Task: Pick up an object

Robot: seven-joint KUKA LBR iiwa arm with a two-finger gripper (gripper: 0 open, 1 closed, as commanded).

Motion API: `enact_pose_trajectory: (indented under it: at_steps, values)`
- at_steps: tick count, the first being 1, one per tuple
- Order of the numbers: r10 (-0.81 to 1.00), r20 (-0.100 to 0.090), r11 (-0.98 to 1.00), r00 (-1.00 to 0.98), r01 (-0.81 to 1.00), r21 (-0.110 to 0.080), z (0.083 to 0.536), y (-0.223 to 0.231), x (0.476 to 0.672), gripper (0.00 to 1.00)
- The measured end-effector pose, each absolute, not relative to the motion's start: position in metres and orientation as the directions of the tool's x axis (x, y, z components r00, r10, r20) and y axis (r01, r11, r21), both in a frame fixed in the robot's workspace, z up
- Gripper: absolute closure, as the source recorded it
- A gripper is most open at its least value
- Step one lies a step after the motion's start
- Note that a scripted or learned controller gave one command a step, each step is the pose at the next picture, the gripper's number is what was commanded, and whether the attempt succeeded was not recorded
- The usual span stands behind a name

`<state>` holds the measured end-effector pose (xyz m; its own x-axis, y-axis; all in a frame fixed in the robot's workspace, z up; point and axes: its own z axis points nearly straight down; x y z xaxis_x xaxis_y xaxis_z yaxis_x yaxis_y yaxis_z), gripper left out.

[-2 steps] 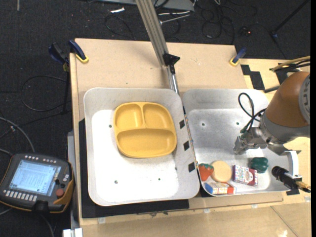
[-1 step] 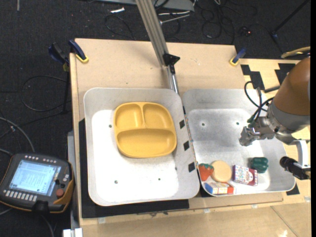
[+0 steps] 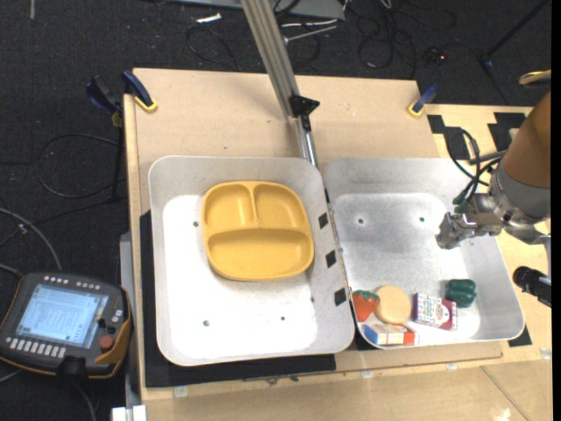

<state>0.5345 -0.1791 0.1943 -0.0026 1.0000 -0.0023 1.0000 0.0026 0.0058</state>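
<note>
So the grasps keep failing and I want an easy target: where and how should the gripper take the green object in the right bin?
Judging from its pose, take the green object across its short width, coming straight down. It lies apart from the packet and the bin's right wall, so fingers fit on both sides. The gripper hangs above and to its left.

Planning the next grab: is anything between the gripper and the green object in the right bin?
Nothing visible. The gripper sits over bare floor of the right bin; the green object lies nearer the camera, with open floor between them.
</note>
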Motion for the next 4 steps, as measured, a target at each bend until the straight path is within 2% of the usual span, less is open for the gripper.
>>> enact_pose_trajectory:
  at_steps: [1, 2, 3, 4]
  values:
    - [1.0, -0.002, 0.003, -0.003, 1.0, 0.006, 0.234, -0.179, 0.536, 1.0]
    - [1.0, 0.001, 0.008, -0.008, 1.0, 0.001, 0.226, -0.131, 0.549, 1.0]
    - [1.0, 0.002, 0.007, -0.007, 1.0, 0.0, 0.226, -0.086, 0.55, 1.0]
    - [1.0, 0.002, 0.008, -0.008, 1.0, 0.002, 0.238, -0.034, 0.561, 1.0]
